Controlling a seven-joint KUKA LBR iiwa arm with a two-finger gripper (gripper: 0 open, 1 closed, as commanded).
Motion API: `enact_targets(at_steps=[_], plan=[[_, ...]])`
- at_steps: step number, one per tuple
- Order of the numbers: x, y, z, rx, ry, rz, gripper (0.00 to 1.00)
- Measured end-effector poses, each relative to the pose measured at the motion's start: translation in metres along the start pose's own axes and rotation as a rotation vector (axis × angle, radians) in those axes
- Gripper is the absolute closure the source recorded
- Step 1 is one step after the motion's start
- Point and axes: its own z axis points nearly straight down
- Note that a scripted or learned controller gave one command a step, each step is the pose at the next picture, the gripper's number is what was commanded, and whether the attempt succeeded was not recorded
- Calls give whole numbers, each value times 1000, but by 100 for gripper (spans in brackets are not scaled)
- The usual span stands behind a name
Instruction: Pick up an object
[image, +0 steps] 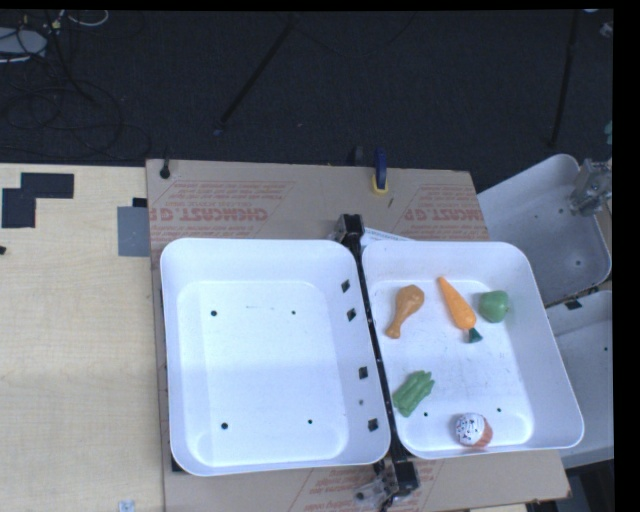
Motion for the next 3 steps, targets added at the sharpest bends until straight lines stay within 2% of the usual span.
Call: enact_targets(at_steps=[1,2,3], plan=[[2,-77,51,13,4,3,100],[37,-110,15,10,4,1,100],[36,-108,6,12,3,0,100]])
